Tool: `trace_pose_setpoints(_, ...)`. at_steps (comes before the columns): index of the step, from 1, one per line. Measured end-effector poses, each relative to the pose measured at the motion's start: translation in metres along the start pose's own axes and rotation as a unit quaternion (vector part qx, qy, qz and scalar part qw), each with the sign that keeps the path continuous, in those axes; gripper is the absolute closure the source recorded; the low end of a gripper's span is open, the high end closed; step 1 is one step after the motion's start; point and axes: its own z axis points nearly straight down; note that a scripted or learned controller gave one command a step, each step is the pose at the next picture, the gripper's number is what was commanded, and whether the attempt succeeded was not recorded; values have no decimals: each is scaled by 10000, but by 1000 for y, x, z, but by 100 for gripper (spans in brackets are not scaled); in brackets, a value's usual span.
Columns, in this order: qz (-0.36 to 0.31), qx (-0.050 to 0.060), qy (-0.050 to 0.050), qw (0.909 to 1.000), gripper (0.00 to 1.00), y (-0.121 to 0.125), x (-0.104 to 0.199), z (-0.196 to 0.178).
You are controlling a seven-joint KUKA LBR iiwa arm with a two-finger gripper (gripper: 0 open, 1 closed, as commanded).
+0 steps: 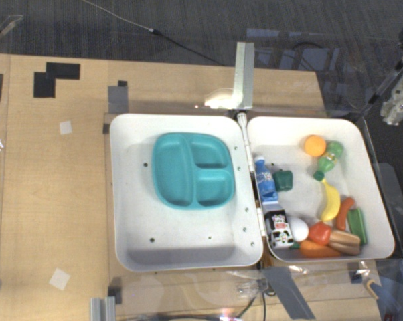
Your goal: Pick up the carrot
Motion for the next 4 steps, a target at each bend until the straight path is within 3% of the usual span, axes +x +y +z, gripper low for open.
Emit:
trace_pose_setpoints(1,-960,-56,141,9953,100,0,3,218)
trace_pose_setpoints(2,236,-8,16,9997,100,-1,-2,285)
trace_pose_setpoints(3,-1871,0,-3,9823,100,-3,0,-24)
trace_pose_setpoints(4,-3779,-61,80,9258,100,-10,78,101)
